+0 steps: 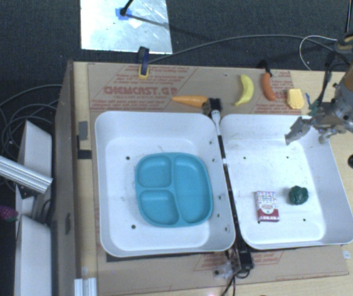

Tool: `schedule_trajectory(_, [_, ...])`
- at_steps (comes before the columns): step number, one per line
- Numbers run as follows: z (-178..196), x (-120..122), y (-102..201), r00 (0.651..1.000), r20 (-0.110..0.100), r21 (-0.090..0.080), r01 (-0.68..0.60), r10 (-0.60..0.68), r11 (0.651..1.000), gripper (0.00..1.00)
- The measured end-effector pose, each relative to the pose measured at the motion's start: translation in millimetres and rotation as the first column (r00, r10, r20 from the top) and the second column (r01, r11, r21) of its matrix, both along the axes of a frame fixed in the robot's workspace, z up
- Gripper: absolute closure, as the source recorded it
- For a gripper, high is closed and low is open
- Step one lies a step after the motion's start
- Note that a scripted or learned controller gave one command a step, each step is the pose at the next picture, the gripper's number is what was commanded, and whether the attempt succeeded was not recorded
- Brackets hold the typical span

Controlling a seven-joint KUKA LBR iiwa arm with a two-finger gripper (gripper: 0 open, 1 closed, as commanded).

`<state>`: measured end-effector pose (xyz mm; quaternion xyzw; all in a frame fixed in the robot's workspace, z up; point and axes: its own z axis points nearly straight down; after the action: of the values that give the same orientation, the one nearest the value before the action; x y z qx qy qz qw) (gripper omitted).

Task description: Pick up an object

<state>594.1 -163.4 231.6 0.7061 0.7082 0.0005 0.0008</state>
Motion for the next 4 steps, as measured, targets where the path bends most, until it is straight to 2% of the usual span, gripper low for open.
schedule_trajectory(1, [-120,-21,-43,1.0,-0.003,0.0,0.002,-0.002,1.0,0.0])
schedule_trajectory(2, [-147,-54,-30,1.0,-0.001,0.0,0.002,-0.002,1.0,0.0])
schedule_trajectory(3, [-147,-10,-43,1.0,0.001,-0.001,0.0,0.0,1.0,0.0])
schedule_trajectory(4, [-147,-43,-43,1.0,-0.001,0.0,0.002,-0.002,1.0,0.0])
